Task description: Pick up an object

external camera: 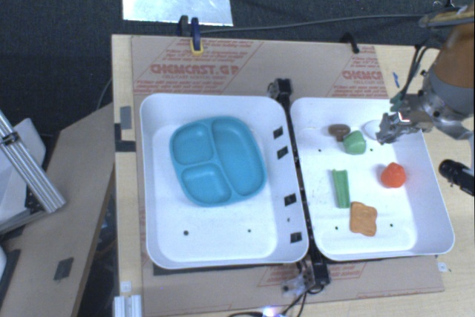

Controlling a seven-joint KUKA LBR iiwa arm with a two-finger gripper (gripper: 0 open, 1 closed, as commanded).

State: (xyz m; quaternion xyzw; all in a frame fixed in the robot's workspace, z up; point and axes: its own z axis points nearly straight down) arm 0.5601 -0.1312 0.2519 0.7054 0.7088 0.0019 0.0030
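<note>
Nothing's been picked up yet: the gripper (389, 128) is hung beside the green block (355, 142), and whether it's apart or together can't be told.

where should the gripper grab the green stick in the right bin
Take the green stick at its middle, coming straight down from above. It lies flat on the right bin floor, long axis running near to far, so close across its narrow width. Its sides are free; the orange piece sits off its near end.
</note>
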